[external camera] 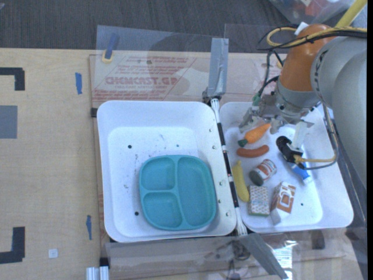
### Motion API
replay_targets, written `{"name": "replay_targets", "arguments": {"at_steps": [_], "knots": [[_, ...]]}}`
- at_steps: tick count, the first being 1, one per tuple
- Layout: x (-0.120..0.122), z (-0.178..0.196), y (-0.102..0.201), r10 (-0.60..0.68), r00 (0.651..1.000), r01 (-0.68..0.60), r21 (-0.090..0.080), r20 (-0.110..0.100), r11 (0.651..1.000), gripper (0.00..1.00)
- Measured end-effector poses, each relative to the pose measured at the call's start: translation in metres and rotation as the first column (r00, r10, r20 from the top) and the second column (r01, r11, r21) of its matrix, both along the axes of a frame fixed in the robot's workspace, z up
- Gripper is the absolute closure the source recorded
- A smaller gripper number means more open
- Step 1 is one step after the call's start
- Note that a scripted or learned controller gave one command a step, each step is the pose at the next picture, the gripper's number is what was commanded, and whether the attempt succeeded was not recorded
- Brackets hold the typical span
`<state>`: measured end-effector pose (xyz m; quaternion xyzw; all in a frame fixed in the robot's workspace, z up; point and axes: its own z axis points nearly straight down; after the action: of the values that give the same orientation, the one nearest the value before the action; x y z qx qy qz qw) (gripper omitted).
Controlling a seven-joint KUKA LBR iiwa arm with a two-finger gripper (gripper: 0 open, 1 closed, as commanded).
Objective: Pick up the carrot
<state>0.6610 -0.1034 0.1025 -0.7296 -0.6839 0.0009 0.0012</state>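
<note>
A: Entry one, nearest first?
B: Speckled packet [260,200], flat in the near part of the right bin [335,212], toward its left wall. Entry two: red-and-white carton [284,197], just beside the packet, closer to the right bin's middle.

A: Anything outside the right bin at that depth?
B: Entry three: teal divided plate [160,177], past the right bin's left wall, lying in the left bin [116,127]. The left bin sits just beside the right bin on the pale wooden surface [46,156].

A: Further back?
B: Entry four: banana [238,182], along the right bin's left wall, lengthwise near to far. Entry five: small can [264,171], on its side near the right bin's middle. Entry six: small blue object [302,174], on the other side of that middle from the banana. Entry seven: red sausage [252,151], crosswise, close to the left wall.

A: The carrot?
B: Entry eight: carrot [257,133], in the right bin's far half, just beyond the sausage. Long axis slantwise: the green end points near and toward the right bin's left wall, and the orange end points far and toward the middle.

A: Gripper?
B: Gripper [265,120], over the right bin's far part, right above the carrot's orange end. I cannot tell whether it is apart, together or clamped.
</note>
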Motion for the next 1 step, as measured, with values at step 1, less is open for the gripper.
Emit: {"name": "replay_targets", "arguments": {"at_steps": [1], "knots": [[0.0001,0.0110,-0.0015,-0.001,1.000,0.001,-0.005,0.000,1.000,1.00]]}}
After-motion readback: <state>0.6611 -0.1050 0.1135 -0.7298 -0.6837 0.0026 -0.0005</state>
